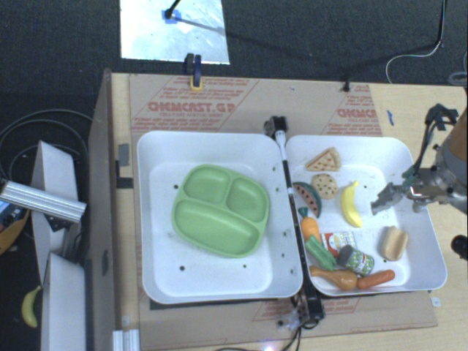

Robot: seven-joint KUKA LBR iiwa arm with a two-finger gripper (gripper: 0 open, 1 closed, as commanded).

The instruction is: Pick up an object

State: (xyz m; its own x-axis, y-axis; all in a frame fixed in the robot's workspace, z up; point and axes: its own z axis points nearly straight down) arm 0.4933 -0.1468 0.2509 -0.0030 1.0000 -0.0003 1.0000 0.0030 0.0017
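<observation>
My gripper (392, 194) hangs over the right bin (420, 265), near its right side, open with nothing between its fingers. A yellow banana (351, 205) lies just left of it, and a tan bread roll (393, 243) lies just in front of it. Along the bin's left side are a pizza wedge (324, 159), a cookie (325, 186), a watermelon slice (307, 194) and a carrot (311, 227). At the front lie a small carton (338, 240), a dark can (355, 260), an orange gourd (333, 276) and a red pepper (376, 277).
The left bin (161, 269) holds a green divided plate (221, 210). A black clamp (278, 128) sits at the back where the two bins meet. A blue-and-yellow clamp (193, 70) stands on the bench's far edge.
</observation>
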